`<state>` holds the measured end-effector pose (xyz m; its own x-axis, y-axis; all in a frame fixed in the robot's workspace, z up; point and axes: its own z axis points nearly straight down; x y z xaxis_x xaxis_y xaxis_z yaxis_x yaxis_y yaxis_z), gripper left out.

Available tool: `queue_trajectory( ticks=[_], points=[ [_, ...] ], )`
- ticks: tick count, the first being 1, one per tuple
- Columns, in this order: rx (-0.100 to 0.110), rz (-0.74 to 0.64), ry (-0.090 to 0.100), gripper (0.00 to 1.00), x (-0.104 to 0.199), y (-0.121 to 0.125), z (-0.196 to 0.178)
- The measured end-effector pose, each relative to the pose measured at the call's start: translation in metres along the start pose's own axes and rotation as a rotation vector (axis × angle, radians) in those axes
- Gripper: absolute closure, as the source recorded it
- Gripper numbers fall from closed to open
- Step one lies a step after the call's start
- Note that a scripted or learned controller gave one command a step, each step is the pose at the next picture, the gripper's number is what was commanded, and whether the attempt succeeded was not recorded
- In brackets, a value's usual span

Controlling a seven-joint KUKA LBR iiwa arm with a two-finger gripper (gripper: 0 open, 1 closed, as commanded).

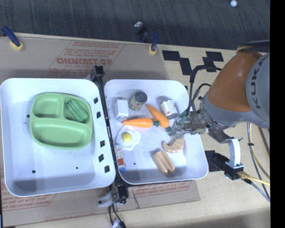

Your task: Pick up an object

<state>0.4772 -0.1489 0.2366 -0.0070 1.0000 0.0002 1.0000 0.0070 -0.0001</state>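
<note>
My gripper (pixel 176 131) hangs over the right side of the right bin (pixel 195 167), just above a tan bread piece (pixel 174 147). Whether it touches the bread I cannot tell. Left of it lie two orange carrots, one flat (pixel 138 123) and one slanted (pixel 157 114). A fried egg (pixel 127 137) rests by the bin's left wall. A hot dog (pixel 163 161) lies near the front. At the back are a small can (pixel 138 100), a white block (pixel 122 109) and a small white container (pixel 167 107).
The left bin (pixel 14 175) holds a green divided plate (pixel 61 122) with a green item (pixel 77 109) in one compartment. A black divider (pixel 102 118) runs between the bins. A thin packet (pixel 119 159) lies along the right bin's left wall.
</note>
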Motion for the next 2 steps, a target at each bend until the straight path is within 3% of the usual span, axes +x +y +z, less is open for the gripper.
queue_trajectory(
  ticks=[1,2],
  points=[
    [-0.004,0.001,-0.002,1.00,0.001,0.001,-0.009],
    [-0.005,0.001,-0.001,1.00,0.084,0.001,-0.028]
  ],
)
